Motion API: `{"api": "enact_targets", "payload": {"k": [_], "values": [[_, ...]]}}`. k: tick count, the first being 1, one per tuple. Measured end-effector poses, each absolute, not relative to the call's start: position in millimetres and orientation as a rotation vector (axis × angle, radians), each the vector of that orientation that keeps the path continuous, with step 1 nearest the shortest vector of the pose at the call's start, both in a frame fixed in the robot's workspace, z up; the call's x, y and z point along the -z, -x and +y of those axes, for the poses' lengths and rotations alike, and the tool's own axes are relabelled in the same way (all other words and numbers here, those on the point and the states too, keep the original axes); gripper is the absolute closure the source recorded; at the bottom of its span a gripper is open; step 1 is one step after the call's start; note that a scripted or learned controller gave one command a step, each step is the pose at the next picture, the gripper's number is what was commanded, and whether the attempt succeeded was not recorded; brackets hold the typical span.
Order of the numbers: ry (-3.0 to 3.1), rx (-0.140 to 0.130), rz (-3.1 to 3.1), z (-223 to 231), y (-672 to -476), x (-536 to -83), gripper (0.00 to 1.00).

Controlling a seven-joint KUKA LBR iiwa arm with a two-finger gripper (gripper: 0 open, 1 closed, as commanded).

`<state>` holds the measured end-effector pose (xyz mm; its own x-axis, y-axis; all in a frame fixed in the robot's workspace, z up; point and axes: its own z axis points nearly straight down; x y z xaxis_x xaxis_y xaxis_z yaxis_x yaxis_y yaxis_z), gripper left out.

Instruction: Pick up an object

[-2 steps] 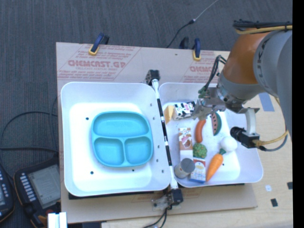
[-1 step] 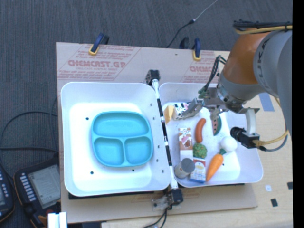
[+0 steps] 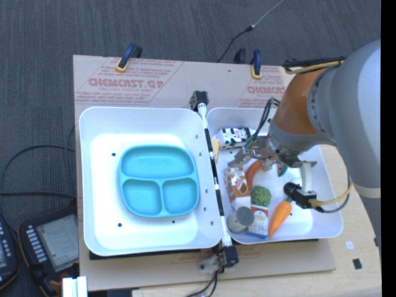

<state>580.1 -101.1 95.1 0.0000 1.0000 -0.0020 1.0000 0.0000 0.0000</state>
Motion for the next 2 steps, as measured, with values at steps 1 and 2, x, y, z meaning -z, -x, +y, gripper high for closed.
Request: {"api": "enact_targets", "payload": {"k": [1,2], "values": [[-2.221,0.005,2.222,-101.1,-579.6,-104.3,1.0],[-2.221,0.007,2.222,-101.1,-579.5,-113.6,1.0]]}}
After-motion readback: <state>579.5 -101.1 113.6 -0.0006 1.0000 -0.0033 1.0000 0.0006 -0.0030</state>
